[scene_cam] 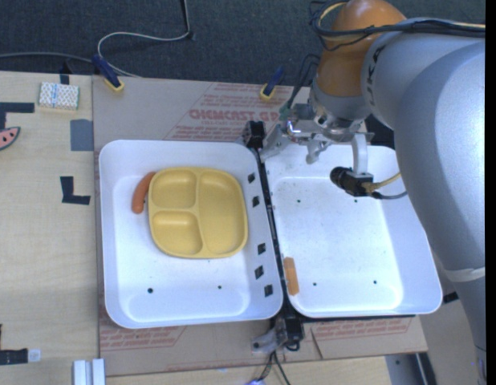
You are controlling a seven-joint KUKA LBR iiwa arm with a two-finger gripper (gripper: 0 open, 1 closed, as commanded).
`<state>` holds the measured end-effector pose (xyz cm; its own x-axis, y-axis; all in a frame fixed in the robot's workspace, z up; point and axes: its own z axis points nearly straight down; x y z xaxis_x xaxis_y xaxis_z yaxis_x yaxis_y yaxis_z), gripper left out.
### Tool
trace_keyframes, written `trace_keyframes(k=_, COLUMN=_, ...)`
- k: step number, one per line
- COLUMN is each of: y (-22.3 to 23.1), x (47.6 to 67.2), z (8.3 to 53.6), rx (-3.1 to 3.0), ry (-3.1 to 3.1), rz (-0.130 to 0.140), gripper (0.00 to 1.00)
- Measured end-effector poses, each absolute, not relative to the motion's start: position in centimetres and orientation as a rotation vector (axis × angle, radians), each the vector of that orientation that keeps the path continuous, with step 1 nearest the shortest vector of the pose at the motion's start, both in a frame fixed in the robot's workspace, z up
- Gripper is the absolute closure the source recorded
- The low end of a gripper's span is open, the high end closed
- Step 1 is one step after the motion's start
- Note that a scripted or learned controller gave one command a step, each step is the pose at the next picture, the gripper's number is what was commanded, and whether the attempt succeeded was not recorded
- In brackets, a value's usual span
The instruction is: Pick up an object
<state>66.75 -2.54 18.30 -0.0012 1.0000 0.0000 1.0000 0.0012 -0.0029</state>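
Yellow tray beside sausage (touching)

A robotics lab is indicated. To the left of the claw, a desk marked with black tape pieces is seen. Two white bins are set on printed cardboard below and beside the claw. Loose cables are trailed over dark carpet beyond it, and clamps are fixed at the cardboard's far edge.

smooth plastic yellow tray, glossy white bins, cardboard bench.
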Motion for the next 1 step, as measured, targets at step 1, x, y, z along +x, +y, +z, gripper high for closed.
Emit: trace_keyframes(k=1, y=-2.53, x=66.8, z=19.34, rx=-2.218, ry=-2.224, rz=0.004, gripper=1.0)
